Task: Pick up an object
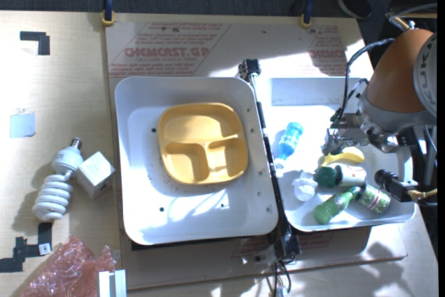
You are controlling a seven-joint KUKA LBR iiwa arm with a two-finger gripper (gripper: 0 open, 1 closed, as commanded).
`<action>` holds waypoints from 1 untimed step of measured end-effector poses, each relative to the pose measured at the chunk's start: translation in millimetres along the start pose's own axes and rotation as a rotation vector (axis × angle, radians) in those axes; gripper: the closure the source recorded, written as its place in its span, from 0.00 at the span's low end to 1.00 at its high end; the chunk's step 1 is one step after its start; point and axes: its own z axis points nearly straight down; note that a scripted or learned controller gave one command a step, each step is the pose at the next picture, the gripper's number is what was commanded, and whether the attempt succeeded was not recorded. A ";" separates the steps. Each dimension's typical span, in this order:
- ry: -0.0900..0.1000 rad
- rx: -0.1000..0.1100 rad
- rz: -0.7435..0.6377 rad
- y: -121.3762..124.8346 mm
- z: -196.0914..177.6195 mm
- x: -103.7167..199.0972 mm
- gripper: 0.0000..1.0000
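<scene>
The right bin (pixel 306 95) holds a blue bottle (pixel 288 139), a yellow banana-shaped piece (pixel 348 157), a dark green bottle (pixel 338 176), a light green bottle (pixel 332 206), a small labelled bottle (pixel 376 199) and a white crumpled item (pixel 304 187). My gripper (pixel 336 144) hangs low over the bin's right half, just above the left end of the yellow piece and right of the blue bottle. The wrist covers its tips. Nothing shows lifted off the bin floor.
In the left bin (pixel 135 177) lies a yellow divided tray (pixel 203 142). Left of the bins, on the bench, are a spiral light bulb (pixel 55 186), a white cube (pixel 96 170) and pink netting (pixel 68 266). The arm's orange band (pixel 400 73) overhangs the right bin's far right side.
</scene>
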 end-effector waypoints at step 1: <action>-0.001 -0.001 -0.004 105.4 -8.9 -1.6 0.00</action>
